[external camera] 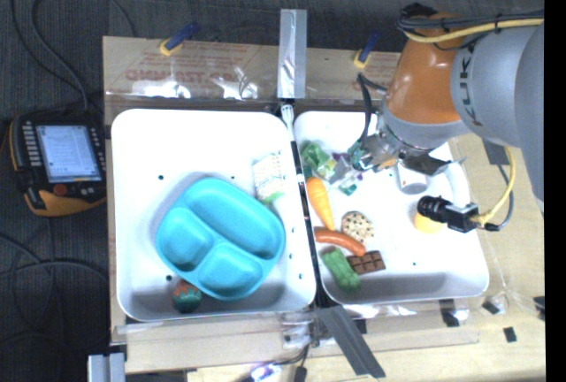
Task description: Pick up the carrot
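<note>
The carrot (319, 202) lies left of and below the gripper (358, 161), whose state I cannot tell.

One fixed overhead camera, slanting down on both bins (133, 194) (arm (495, 80) from right)

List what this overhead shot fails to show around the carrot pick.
- Gripper: camera view, the arm's orange band and wrist cover most of it from above.
- Small item near the blue tray: tucked under the tray's lower corner, too hidden to identify.
- Carrot: its top end meets blurred greens; the boundary is unclear.
</note>
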